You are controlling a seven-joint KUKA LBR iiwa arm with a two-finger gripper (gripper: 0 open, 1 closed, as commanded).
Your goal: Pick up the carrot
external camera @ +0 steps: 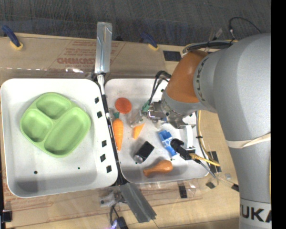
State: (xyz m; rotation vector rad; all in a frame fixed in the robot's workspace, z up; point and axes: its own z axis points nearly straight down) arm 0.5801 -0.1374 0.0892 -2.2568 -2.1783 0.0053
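The carrot (118,133) is orange with a small green top. It lies lengthwise along the left wall of the right bin (133,86), green end pointing to the far side. My gripper (151,112) hangs over the middle of that bin, to the right of the carrot and a little farther back, apart from it. The grey wrist and orange band (183,80) rise behind it and hide the bin's right part. Nothing from the bin shows in the gripper.
Around the carrot in the right bin are a red round piece (123,104), a small orange wedge (138,130), a black block (144,151), a blue object (166,141) and an orange-brown drumstick shape (158,167). The left bin (9,175) holds a green divided plate (55,123).
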